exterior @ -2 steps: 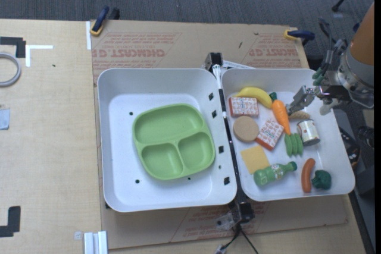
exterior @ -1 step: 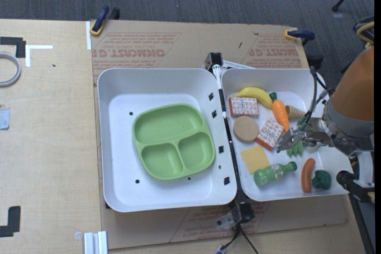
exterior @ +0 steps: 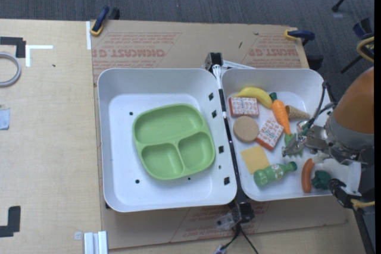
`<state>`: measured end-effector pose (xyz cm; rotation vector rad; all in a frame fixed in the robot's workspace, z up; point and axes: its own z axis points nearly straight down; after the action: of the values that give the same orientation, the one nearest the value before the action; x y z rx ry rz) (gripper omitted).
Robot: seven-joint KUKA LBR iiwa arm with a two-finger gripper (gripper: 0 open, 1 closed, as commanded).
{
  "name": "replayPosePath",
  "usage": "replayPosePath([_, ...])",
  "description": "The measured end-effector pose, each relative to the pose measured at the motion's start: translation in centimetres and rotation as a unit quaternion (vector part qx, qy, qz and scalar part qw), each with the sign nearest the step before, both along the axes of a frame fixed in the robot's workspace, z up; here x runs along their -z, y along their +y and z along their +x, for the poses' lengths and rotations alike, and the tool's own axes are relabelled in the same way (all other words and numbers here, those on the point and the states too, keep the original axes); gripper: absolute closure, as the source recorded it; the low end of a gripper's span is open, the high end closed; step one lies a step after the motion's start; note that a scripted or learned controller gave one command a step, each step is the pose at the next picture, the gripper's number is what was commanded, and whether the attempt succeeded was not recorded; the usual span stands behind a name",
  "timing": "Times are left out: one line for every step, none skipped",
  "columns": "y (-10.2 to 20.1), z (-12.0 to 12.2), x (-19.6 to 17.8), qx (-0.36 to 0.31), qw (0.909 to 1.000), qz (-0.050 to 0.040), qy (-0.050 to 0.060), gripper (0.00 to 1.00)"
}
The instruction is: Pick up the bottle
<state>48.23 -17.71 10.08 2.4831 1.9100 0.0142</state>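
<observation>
Small green plastic toy bottle (exterior: 274,173) lies on its side near the front of the right white bin (exterior: 309,75), beside a yellow cheese slice (exterior: 255,158). Likely light, stiff, slick, round so may roll; grab across the body, not the thin neck. Gripper (exterior: 293,144) hovers just above it; finger state cannot tell. Count: one bottle, two bins, one green divided plate (exterior: 172,141), one banana (exterior: 255,94), one carrot (exterior: 281,116).

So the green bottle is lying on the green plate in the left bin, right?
Not quite. The camera view shows the green bottle lying in the right bin, next to a yellow cheese slice and a red sausage. The green plate is in the left bin, with nothing on it.
</observation>
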Motion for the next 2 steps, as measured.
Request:
replayPosePath([-0.2, 0.2, -1.0, 0.001, 1.0000, -0.0029, -0.004, 1.00])
replayPosePath([-2.1, -0.4, -10.5, -0.008, 1.0000, 0.0001, 0.006, 1.00])
